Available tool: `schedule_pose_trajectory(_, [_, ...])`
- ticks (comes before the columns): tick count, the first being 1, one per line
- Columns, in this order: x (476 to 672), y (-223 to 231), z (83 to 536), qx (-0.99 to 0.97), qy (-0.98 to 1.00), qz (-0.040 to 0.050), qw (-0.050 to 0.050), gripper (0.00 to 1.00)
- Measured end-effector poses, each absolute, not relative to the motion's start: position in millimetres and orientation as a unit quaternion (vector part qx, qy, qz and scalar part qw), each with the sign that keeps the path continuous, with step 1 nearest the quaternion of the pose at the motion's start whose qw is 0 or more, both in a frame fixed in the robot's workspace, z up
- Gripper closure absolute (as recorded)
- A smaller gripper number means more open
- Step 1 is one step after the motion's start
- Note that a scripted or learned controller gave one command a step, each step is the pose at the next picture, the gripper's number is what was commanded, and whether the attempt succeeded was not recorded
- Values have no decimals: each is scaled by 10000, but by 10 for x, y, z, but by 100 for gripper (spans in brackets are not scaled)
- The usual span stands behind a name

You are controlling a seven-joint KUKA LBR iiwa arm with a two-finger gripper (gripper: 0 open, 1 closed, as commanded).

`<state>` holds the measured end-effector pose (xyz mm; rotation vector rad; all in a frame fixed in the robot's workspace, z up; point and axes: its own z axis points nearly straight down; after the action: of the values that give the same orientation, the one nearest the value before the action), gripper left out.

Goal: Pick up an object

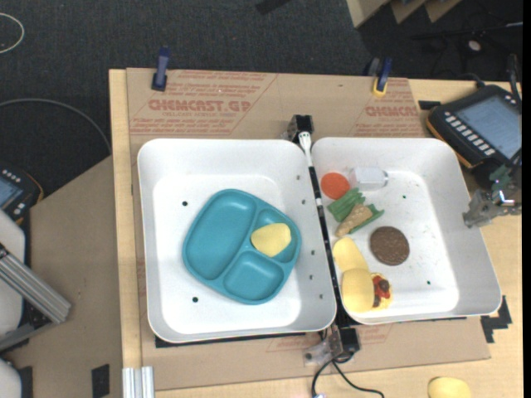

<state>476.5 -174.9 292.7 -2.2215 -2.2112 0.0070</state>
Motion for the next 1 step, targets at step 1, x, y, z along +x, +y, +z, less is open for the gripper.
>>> schedule_pose_trajectory(1, [5444,-2247,1261,-7077,-7065,32,46,100])
